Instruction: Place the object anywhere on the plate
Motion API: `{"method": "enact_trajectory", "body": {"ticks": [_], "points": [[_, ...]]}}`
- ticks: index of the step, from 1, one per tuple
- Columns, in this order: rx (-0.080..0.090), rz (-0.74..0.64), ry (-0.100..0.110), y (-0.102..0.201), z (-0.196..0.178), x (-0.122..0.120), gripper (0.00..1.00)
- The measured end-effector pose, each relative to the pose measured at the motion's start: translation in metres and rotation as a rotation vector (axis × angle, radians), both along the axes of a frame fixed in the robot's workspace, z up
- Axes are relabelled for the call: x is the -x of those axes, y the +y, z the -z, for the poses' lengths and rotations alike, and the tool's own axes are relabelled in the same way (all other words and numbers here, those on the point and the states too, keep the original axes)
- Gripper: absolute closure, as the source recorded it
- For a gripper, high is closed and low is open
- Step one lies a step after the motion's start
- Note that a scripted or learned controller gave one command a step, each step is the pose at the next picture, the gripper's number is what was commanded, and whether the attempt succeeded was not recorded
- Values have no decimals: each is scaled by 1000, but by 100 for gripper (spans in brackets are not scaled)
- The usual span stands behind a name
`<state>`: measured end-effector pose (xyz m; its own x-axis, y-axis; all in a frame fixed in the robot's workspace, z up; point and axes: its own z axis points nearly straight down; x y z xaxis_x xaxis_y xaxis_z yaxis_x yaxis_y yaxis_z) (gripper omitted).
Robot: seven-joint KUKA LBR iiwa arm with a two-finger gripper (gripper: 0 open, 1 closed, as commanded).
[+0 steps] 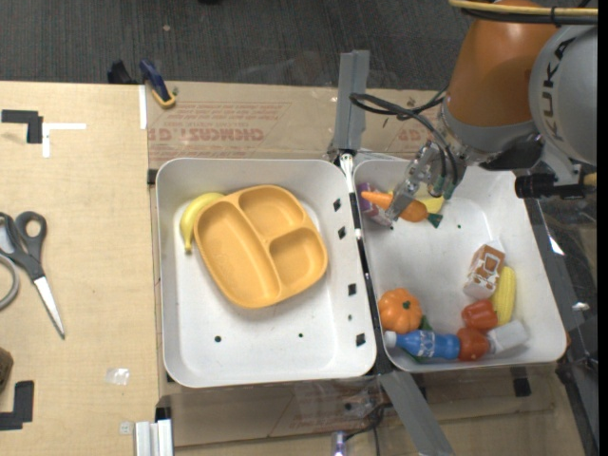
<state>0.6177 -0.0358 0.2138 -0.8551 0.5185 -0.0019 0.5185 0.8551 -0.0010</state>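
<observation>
While the gripper (410,194) hangs low in the right bin (532,245) over a small orange toy (414,210), whether it is apart or together cannot be told; the yellow plate (258,245) sits in the left bin (190,331).

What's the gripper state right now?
Gripper: low in the right bin, among the toys at the carrot; open or closed cannot be told.

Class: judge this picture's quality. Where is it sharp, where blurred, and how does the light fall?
Camera view: even overhead light, soft shadows; the orange plate and scissors look sharp; the gripper is slightly smeared over a clutter of toys; the white bins are bright, without strong glare.
</observation>
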Motion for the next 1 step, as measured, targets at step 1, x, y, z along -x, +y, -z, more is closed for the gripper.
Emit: {"method": "enact_trajectory", "body": {"ticks": [1], "points": [[-1, 157, 3, 48, 23, 89, 100]]}}
